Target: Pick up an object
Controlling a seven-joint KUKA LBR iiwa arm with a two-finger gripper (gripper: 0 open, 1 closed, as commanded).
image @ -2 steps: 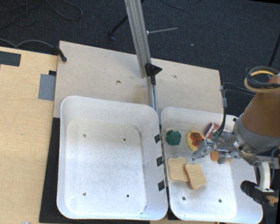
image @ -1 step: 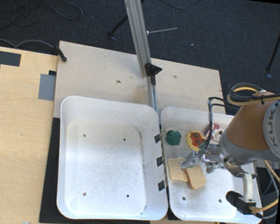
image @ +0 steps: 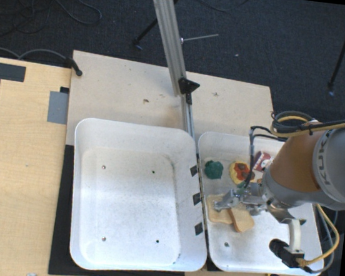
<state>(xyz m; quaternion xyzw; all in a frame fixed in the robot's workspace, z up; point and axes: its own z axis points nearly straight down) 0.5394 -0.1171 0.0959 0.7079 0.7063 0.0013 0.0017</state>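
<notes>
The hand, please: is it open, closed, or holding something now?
Hand: low in the right bin, over the tan blocks; open, closed or holding cannot be told.

Arm over the right bin

The gripper [image: 226,202] sits low beside tan wooden blocks [image: 232,220], near a green object [image: 213,168].

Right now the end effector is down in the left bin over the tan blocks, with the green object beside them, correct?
Not quite: the camera view shows the end effector in the right bin, over the tan blocks, with the green object beside them.
</notes>
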